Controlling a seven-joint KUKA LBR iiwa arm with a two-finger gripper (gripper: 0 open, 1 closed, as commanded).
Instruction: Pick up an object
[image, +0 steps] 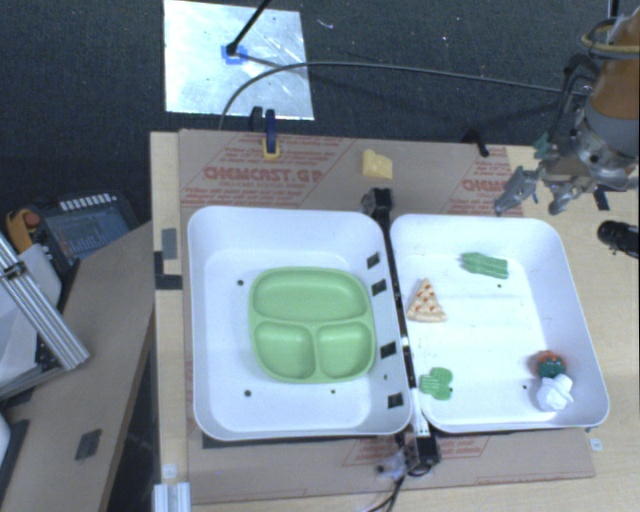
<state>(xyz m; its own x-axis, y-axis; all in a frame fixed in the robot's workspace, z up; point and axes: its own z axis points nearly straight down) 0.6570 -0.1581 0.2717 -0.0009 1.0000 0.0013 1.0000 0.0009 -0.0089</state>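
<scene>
Up at the far right corner of the table, the gripper (535, 192) hung above the top rim of the right bin (575, 290), outside it, with its fingers (513, 190) spread apart and nothing between them. From where I stood, everything grabbable was down and toward the near side from there. The closest piece was the green toy (485, 265), lying just inside the bin, a little left of the gripper and below it, long axis running roughly left to right across the bin floor. The pizza slice (427, 301) sat further left near the divider, and the red and white toy (550, 380) was tucked in the near right corner. My guess: the arm only needed a short drop forward and left to reach that green toy.
</scene>
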